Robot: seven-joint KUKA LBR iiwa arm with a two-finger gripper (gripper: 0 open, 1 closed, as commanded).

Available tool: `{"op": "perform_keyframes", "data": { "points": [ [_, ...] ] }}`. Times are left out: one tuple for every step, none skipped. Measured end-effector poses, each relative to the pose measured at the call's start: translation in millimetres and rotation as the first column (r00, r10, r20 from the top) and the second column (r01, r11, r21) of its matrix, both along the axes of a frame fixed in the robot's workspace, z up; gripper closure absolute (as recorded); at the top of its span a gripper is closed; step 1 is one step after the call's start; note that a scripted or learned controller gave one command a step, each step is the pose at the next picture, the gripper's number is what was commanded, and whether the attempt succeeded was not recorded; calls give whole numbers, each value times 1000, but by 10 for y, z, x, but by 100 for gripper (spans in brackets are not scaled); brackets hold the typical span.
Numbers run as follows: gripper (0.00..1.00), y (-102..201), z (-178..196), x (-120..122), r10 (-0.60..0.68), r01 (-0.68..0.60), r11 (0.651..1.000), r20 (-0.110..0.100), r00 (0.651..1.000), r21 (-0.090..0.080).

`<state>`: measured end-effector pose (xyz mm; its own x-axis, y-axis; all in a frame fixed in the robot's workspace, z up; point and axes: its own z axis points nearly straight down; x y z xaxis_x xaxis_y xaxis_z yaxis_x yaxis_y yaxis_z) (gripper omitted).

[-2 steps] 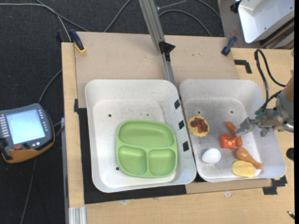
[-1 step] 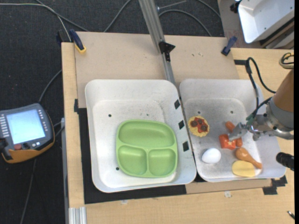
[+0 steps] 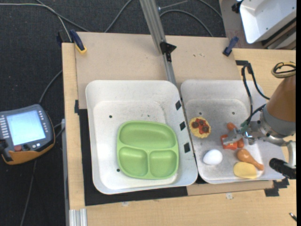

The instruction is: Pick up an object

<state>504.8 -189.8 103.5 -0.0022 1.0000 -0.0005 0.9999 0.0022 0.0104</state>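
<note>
Camera view. Two white bins sit side by side on the tabletop [image 3: 122, 55]. The left bin [image 3: 101, 126] holds a green divided plate [image 3: 147, 149]. The right bin [image 3: 211, 93] holds a small pizza-like toy [image 3: 200, 127], a white egg [image 3: 212, 157], a yellow piece [image 3: 246, 170], a tan drumstick [image 3: 249, 158] and an orange-red object [image 3: 230, 138]. The gripper [image 3: 245, 133] is low at the orange-red object; whether it is clamped cannot be told. A teach pendant [image 3: 23, 133] lies left of the tabletop.
</note>
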Motion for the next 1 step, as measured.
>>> {"op": "perform_keyframes", "data": {
  "points": [
    [100,-2,103,17,-1,1,1000,6,1000,-2]
  ]
}}
